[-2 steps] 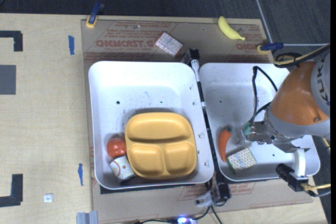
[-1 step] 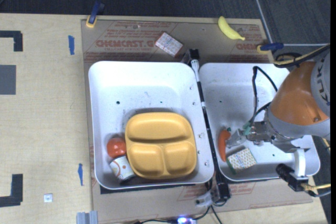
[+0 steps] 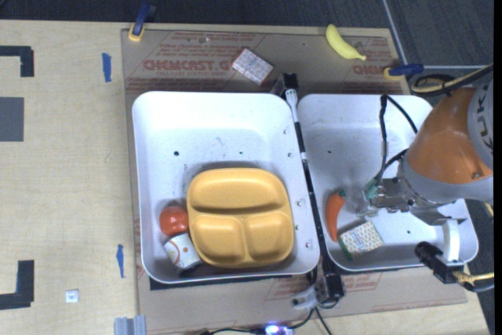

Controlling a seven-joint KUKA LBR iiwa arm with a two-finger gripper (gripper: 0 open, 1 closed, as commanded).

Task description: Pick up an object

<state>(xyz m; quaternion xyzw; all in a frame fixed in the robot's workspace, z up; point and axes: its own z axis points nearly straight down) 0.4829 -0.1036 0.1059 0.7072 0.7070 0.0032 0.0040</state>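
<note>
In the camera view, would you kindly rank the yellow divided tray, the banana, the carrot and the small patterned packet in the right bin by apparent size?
1. Yellow divided tray, by far the largest.
2. Banana and carrot: look alike, so unranked.
3. Patterned packet looks close to them; ranking unsure.

Yellow tray [image 3: 238, 216], orange carrot [image 3: 334, 214]

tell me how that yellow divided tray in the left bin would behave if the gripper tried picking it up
The yellow tray looks like moulded plastic, so probably stiff and light. It is wide with smooth, rounded edges, so two fingers may slip. Lying flat, it should slide rather than roll, likely nudging the orange ball beside it.
</note>
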